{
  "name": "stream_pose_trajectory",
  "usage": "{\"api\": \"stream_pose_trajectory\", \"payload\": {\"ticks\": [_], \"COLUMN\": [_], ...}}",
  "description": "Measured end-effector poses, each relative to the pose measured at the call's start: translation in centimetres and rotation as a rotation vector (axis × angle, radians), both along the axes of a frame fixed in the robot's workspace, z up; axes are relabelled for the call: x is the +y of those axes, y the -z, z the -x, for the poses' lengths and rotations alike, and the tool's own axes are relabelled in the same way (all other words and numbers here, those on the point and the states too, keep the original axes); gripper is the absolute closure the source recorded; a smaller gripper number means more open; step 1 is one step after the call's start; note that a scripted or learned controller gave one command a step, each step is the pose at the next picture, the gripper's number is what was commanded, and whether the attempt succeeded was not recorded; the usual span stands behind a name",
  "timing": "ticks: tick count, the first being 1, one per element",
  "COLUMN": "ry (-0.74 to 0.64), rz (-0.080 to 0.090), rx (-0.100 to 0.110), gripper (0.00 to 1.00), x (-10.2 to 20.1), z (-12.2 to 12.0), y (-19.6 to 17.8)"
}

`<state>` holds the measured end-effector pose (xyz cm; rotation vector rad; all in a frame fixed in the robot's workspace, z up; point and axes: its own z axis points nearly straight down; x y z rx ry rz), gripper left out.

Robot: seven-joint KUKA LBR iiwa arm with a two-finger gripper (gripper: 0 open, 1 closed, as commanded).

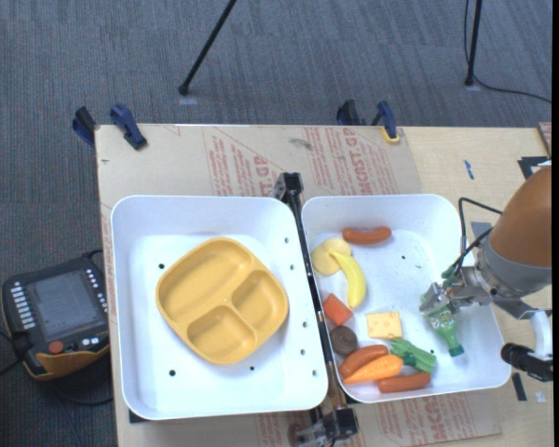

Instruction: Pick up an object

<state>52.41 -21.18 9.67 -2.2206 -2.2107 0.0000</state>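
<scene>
A grey robot arm [531,236] with an orange band reaches in from the right over a wooden bench [214,156] printed with red lettering, its gripper [441,307] low over the right-hand white bin [419,208]. A small green bottle [445,329] lies tilted at the gripper's tip, close against the bin's right wall; whether the jaws are spread or pinching the bottle cannot be told from this angle.

The same bin holds toy food: a sausage [367,236] near the far wall, a yellow banana [352,277] beside a pale lemon piece [326,254], an orange-red block [336,309], a brown disc [345,340], a square of cheese [384,325], a green vegetable [412,354], a carrot [374,369] and another sausage [403,382] along the near wall.

The left-hand bin [140,222] contains a yellow divided plate [222,299] with three compartments. Blue clamps [128,124] grip the bench's far edge, and a black clip [290,186] sits where the bins meet. The bench stands on dark grey carpet [307,54], with tripod legs [210,40] behind and a handheld control pendant [58,313] on the floor at left.
</scene>
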Motion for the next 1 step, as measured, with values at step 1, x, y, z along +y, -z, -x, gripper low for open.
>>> {"api": "stream_pose_trajectory", "payload": {"ticks": [1], "ry": [-0.006], "rz": [0.005], "rx": [-0.008], "gripper": [1.00], "x": [5.81], "z": [-1.26], "y": [-11.31]}}
